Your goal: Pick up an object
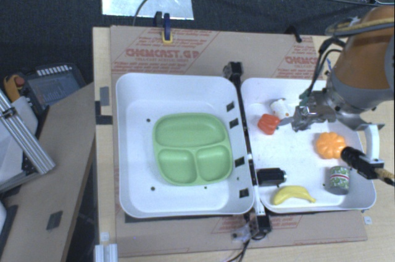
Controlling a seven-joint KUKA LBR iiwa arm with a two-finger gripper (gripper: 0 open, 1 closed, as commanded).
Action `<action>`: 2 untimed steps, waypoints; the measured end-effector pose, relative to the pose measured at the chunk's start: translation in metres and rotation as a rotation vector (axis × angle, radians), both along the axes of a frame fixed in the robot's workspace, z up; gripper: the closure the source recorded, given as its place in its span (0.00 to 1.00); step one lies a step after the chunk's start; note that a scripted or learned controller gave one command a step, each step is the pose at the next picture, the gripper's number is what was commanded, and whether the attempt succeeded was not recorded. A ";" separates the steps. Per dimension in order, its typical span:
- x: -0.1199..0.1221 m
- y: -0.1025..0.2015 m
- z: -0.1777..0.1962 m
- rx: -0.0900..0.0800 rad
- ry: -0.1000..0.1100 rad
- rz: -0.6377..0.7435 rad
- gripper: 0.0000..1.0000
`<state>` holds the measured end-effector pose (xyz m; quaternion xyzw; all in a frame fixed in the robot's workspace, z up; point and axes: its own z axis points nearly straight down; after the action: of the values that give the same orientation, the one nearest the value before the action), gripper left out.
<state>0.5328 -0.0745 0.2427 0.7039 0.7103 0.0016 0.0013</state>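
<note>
Camera view, nearest edge of right bin [369,196] first: yellow banana [293,195] lying flat, long axis across the bin. Just right of it, small can [337,179] near the front right corner. Left of the banana, small black object [270,177] against the wall between the two bins. A little further back, orange pumpkin-like toy [330,144], apart from the can.

Level with these, left bin [133,149]: green divided plate [185,156] at its middle, well apart from everything else.

Middle of right bin: gripper [295,120], reaching in from the right, tip pointing left. Cannot tell from this slant whether open or closed; nothing seen held in it. Immediately left of the tip, red toy [268,123], touching or just short of touching, cannot say which. Squat, with no clear long axis. Just behind it and slightly right, small white object [280,108], near but apart.

Likeliest target, by judgement: red toy, being closest and straight ahead of the tip. Calls for a short shift left and down, not a long reach. Risks: pushing the toy leftward instead of straddling it, or catching the white object beside it.

Beyond the bins: brown board [185,50] under both, with a yellow clamp [166,32] at its far edge.
</note>
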 end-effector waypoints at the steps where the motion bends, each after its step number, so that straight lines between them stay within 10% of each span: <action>1: 0.033 0.053 0.004 0.001 0.000 0.001 1.00; 2: 0.060 0.098 -0.012 0.001 0.001 0.000 1.00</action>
<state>0.5932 0.0232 0.2302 0.7039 0.7103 0.0015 0.0007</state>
